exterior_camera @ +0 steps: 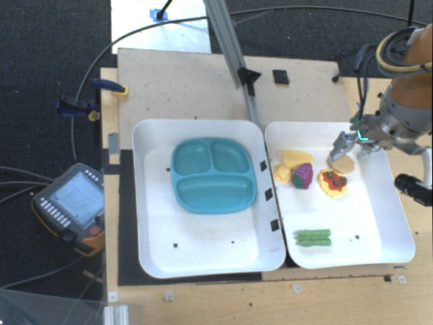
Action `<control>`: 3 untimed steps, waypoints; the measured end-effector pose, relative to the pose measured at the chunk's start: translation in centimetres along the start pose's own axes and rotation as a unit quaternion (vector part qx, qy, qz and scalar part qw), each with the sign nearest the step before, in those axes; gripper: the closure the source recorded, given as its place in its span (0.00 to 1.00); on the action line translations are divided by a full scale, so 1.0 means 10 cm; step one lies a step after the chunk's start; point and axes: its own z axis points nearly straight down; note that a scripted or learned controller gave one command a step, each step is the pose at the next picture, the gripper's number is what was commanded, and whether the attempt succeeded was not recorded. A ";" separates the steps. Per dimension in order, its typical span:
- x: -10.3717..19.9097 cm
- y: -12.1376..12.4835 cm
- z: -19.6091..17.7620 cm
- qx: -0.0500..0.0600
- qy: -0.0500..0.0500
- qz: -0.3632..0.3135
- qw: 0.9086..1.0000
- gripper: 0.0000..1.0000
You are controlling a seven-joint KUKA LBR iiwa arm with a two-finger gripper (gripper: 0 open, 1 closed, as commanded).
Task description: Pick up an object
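It looks like a robot lab. A wooden bench (203,87) stands on dark carpet (47,32), with cables (81,93) trailing across the floor. A robot control pad (71,205) with a screen lies off the bench's left edge.

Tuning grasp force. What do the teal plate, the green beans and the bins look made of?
Teal plate: likely moulded plastic, one even colour, soft sheen, rounded dividers. Green beans: probably plastic or rubber toy food, flat saturated green, moulded ridges; hardness can't be judged. Bins: look like thin white plastic, smooth, slightly glossy, rounded rims.
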 end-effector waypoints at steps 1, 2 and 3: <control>0.00 0.01 -0.01 -0.001 0.000 0.000 1.000 0.00; 0.05 0.10 0.54 0.000 0.000 0.000 1.000 0.00; 0.05 0.08 1.16 0.001 0.000 0.001 1.000 0.00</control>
